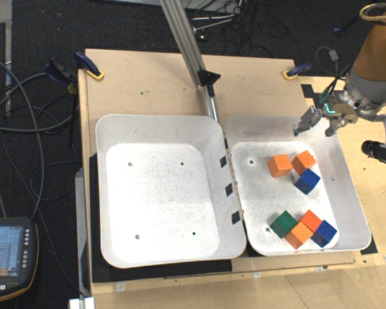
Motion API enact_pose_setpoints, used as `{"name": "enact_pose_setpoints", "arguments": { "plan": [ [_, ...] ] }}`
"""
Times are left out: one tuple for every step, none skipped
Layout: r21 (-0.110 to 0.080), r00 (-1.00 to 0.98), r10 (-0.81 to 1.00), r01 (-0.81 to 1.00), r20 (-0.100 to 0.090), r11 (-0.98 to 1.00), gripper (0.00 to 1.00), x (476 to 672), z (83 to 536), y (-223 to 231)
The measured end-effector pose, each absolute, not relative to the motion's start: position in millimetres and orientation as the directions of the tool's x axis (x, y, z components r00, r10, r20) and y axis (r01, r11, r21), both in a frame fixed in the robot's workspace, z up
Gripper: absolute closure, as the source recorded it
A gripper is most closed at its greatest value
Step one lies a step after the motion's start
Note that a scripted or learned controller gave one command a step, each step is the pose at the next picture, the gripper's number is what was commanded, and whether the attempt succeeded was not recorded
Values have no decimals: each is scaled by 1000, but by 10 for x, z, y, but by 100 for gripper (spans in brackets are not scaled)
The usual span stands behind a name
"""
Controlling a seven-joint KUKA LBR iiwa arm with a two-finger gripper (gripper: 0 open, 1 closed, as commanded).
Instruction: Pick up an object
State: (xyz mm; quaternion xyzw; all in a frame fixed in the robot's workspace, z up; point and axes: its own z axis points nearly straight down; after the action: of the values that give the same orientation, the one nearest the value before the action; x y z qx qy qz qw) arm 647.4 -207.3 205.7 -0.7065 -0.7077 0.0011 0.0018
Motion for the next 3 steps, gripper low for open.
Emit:
{"name": "enact_pose_setpoints", "arguments": {
  "plan": [
    [-2,-4,1000,1000,-1,4,0,6480,2082,-2069],
    [-5,-1,1000,1000,1,1,0,6391,1548,-1997],
    [-3,-2,1000,1000,0,2,0,6386,1013,-1986]
  ]
}}
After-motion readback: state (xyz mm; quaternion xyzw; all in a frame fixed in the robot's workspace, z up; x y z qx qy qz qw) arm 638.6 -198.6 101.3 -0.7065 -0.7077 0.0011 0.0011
